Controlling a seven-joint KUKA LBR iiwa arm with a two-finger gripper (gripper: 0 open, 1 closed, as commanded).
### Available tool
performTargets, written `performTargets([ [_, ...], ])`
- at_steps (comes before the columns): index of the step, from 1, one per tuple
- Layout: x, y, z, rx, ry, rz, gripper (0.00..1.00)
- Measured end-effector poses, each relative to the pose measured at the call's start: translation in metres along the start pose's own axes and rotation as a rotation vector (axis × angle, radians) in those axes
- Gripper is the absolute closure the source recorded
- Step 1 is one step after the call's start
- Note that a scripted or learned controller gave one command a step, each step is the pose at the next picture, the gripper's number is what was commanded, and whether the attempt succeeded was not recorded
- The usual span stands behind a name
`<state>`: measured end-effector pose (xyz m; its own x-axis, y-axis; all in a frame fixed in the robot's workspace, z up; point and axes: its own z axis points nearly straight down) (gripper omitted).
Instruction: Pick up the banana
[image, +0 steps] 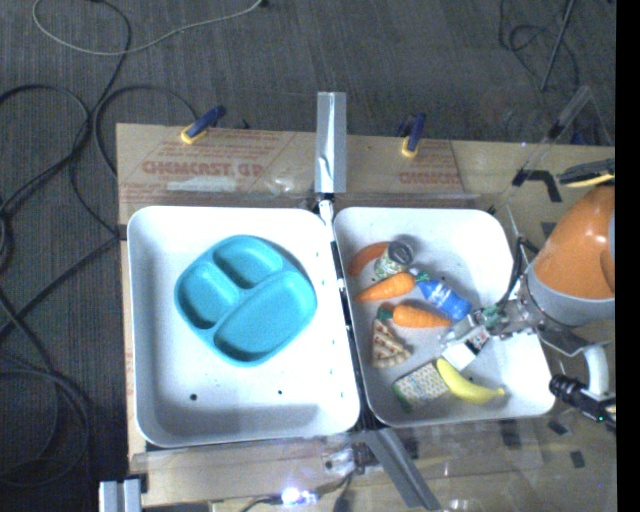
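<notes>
A: Where's the banana (470, 385)?

B: In the right bin (500, 232), near its front edge, beside a cracker (421, 383). It looks like a light, smooth toy, curved and likely slippery; best pinched across the middle.

A: And the gripper (478, 330)?

B: Just behind the banana. Whether the fingers are released or clenched, I cannot tell. Carrots (402, 300) lie farther back.

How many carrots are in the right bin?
2. One carrot lies near the bin's middle, and the other carrot lies just below it, toward the banana. Others may be hidden.
</notes>
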<state>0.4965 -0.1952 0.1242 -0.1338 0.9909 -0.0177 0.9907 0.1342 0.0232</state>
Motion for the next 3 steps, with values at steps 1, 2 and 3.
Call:
performTargets([
  [1, 0.04, -0.002, 0.027, -0.001, -0.005, -0.178, 0.0],
  [2, 0.025, 0.038, -0.004, 0.027, 0.02, -0.083, 0.0],
  [3, 0.047, -0.008, 0.025, 0.025, 0.018, -0.046, 0.0],
])
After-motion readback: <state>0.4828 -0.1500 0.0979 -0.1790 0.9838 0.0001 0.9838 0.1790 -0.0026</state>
